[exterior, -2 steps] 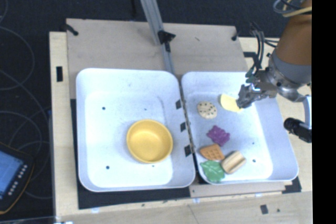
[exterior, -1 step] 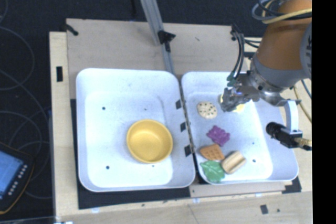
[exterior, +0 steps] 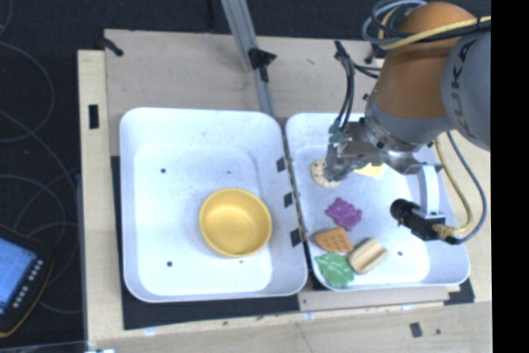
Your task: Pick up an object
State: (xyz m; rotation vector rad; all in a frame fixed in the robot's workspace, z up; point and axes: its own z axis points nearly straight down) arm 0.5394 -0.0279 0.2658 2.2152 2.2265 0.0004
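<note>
Closest to the camera is the near edge of the right bin [exterior: 450,270], where three things bunch together: one green piece [exterior: 334,269], one tan bread-roll-looking thing [exterior: 368,255] touching it, and one orange waffle-ish wedge [exterior: 333,240] just behind them. So the count goes: two white bins, one yellow bowl [exterior: 235,221], one purple bumpy block [exterior: 343,213], one pale round cookie-like item [exterior: 319,171], plus a bit of something yellow [exterior: 373,170] poking out from under the arm. The claw [exterior: 339,165] is down in the far part of the right bin, and honestly can't tell if it's wide or narrow, the wrist hides too much from this angle. The pale round item sits right at the claw's tip, on the side toward the left bin [exterior: 140,178], touching or nearly so, but I can't see it between anything, so not calling it held. It's small, cream-coloured, roundish with darker speckles. The purple block lies just nearer the camera than the claw, and the green, tan and orange bunch is further out the same way. The bowl is well apart, off in the left bin, upright.
</note>
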